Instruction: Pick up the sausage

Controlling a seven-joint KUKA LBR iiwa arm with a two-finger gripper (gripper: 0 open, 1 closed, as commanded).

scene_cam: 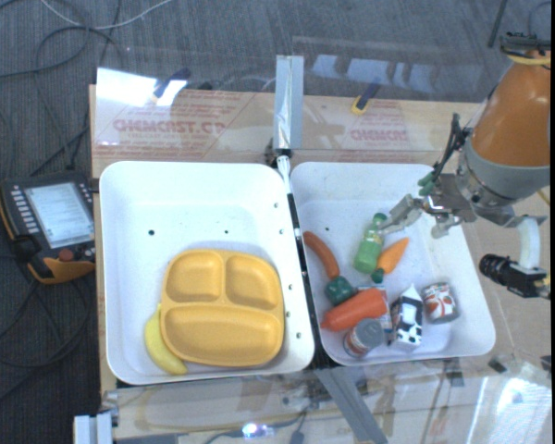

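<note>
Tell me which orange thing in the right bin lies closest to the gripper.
The small carrot, beside the green bottle. The sausage and big carrot lie farther from the gripper.

Bright, even light falls from overhead. The two shallow white plastic bins [199, 188] look nearly washed out, with soft, short shadows under the divided yellow plastic tray [224, 305]. Glare streaks the clear plastic sheet [157, 89] at eleven o'clock and the bench edge at six. Focus is mildly soft throughout; the small items at four o'clock blur slightly.
</note>
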